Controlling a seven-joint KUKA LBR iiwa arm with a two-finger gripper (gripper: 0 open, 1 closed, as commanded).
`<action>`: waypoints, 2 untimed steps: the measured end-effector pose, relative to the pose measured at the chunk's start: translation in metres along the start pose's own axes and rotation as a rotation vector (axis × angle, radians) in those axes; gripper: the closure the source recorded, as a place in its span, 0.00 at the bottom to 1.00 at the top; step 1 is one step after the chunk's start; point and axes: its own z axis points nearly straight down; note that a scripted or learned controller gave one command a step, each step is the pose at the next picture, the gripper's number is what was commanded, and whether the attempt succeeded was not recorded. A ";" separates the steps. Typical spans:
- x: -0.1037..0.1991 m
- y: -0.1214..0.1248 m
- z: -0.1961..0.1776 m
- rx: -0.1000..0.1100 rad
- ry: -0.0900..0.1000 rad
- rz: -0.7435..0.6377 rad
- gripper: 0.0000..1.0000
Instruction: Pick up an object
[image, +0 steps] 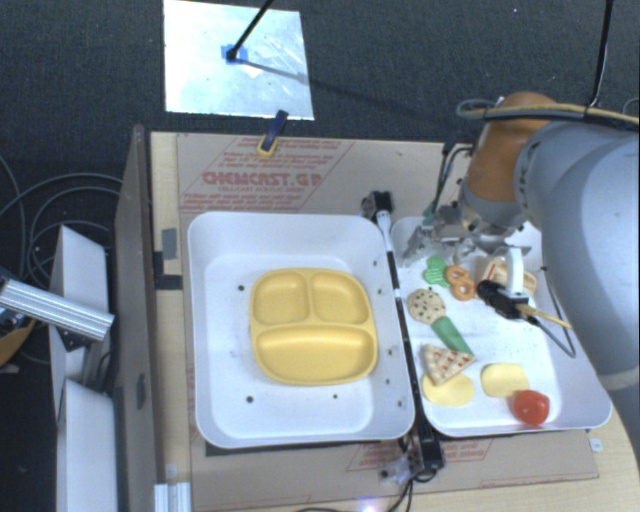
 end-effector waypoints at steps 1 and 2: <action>-0.010 -0.057 0.001 0.005 0.000 0.008 0.00; -0.018 0.002 -0.001 -0.005 -0.002 0.003 0.00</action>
